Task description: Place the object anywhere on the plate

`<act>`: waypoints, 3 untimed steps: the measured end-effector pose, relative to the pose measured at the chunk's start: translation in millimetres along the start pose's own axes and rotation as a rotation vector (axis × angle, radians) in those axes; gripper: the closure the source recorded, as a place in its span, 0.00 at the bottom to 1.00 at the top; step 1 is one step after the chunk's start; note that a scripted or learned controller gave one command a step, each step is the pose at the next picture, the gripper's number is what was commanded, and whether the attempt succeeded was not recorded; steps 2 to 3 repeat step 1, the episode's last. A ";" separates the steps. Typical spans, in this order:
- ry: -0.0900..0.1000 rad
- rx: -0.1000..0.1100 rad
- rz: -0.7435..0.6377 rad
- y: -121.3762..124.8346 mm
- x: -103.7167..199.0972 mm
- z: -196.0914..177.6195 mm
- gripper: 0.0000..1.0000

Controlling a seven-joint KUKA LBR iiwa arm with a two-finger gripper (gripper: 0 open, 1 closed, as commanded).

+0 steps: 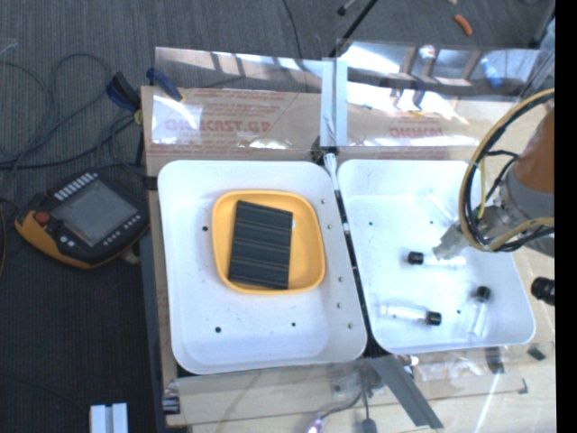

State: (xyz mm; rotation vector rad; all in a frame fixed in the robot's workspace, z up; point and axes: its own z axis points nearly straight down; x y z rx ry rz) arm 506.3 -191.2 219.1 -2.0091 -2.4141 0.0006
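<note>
The dark ribbed block (261,244) lay flat on the yellow plate (311,233) in the left bin (180,269); placement appeared complete. My end effector (451,244) was over the right bin (388,197), apart from the block; whether it was spread or closed, I could not tell.

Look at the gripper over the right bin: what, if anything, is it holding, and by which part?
It cannot be told. The gripper hangs over the right bin among small clear vials with black caps. The dark ridged block lies on the yellow plate.

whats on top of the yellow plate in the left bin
A dark ribbed rectangular block lies flat on the yellow plate, near its middle, fully inside the rim. The plate's yellow border shows all around it. The plate surface under the block is covered.
</note>
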 end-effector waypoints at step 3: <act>0.000 0.000 0.000 0.0 0.0 0.0 0.00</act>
